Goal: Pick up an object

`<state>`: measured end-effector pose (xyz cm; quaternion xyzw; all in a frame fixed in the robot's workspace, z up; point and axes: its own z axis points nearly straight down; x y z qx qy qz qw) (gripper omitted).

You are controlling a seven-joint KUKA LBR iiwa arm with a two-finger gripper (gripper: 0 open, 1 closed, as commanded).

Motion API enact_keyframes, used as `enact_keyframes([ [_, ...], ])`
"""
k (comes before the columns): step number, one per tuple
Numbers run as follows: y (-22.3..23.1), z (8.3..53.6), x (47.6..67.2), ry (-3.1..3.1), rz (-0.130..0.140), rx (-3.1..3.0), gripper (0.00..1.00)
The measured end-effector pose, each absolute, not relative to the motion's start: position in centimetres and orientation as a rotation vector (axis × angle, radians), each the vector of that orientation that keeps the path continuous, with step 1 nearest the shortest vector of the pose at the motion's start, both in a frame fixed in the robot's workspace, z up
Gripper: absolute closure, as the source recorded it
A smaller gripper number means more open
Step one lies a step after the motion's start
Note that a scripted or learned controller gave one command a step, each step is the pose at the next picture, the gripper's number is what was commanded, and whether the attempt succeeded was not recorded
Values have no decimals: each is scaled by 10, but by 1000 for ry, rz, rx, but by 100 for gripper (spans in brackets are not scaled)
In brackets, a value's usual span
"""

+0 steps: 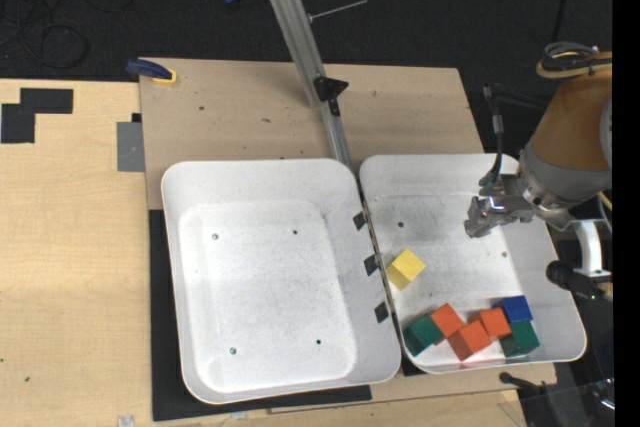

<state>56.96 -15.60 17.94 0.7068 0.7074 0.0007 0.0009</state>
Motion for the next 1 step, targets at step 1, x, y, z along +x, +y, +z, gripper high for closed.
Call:
enact_keyframes([
  [1, -157, 222, 571, 2221, 2, 2219, 100],
])
